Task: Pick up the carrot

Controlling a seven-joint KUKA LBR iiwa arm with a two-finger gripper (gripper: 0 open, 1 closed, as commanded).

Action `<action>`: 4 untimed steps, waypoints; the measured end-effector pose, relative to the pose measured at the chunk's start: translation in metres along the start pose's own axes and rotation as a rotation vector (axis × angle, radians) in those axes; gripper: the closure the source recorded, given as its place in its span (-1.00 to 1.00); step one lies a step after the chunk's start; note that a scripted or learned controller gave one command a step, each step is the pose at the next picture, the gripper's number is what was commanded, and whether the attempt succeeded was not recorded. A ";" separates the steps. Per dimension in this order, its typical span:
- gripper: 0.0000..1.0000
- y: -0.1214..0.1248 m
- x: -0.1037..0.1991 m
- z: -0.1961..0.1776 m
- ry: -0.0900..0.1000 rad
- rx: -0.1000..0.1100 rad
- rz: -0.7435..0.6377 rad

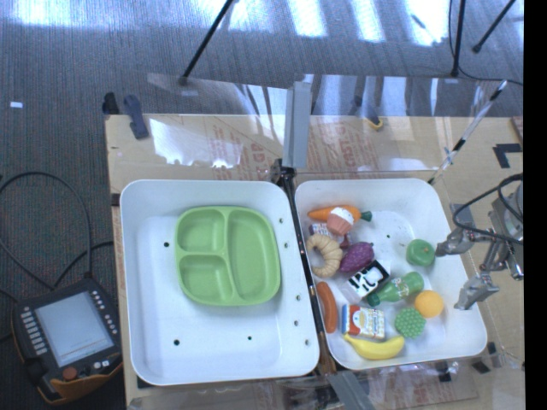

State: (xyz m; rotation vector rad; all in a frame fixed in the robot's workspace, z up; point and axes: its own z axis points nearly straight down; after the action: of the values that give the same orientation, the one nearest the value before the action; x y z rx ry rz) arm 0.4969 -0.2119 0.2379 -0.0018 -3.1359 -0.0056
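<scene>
Lying near the top of the right bin [444, 336] is the carrot [329, 213], a small orange toy with a green tip pointing to the right. It looks like hard, light plastic, so I think it will not squash or break, but its smooth round skin may slip. It is touching a little peach-colored thing [341, 222] just below it, so the best place to take hold looks like the middle of the carrot's long body, with one finger on each long side. The gripper [466, 269] hangs at the right edge of that bin, well apart from the carrot, with its two fingers spread and nothing between them. Now let us count. I see two white bins side by side. The left bin [149, 314] holds one green plate [227, 255] with three parts. In the right bin I count one carrot, one croissant [326, 254], one purple eggplant [357, 256], one green pepper [420, 252], one green bottle [397, 288], one orange ball [428, 303], one bumpy green ball [409, 322], one banana [374, 346], one small carton [363, 321], one sausage [327, 306] and one black and white block [369, 277]. There is just one carrot, so there is no mix-up about which to grab.
</scene>
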 end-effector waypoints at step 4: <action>-1.00 0.034 -0.002 0.154 0.000 -0.001 -0.568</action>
State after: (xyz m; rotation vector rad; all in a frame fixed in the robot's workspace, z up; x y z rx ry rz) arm 0.4980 -0.1776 0.0837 0.8779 -3.0119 -0.0095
